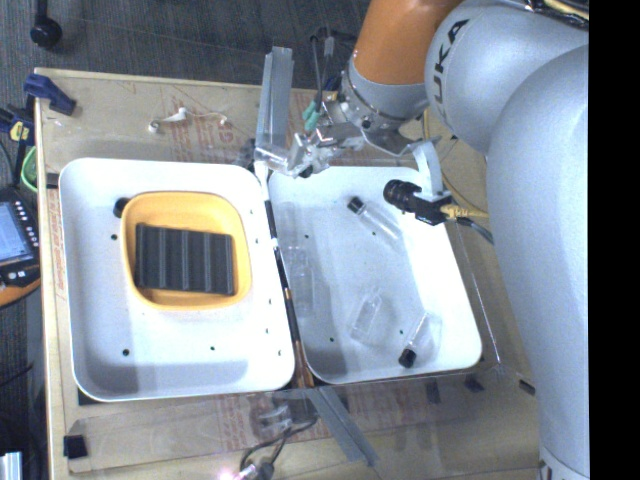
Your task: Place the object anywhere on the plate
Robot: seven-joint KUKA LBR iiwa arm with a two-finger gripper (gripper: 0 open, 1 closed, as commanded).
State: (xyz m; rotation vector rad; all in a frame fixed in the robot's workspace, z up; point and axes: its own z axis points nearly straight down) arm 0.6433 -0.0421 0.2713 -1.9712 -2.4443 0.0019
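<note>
The tabletop (150, 98) is pale wood, set on a dark carpeted floor (120, 8), and carries a left bin (90, 348) and a right bin (330, 358), both white, side by side. In the left bin lies a yellow plate (135, 238) holding a dark ribbed block (185, 258); clear vials (375, 220) lie loose in the right bin. The end effector (305, 153) sits over the right bin's far left corner; its finger state cannot be determined, and nothing visible is held
</note>
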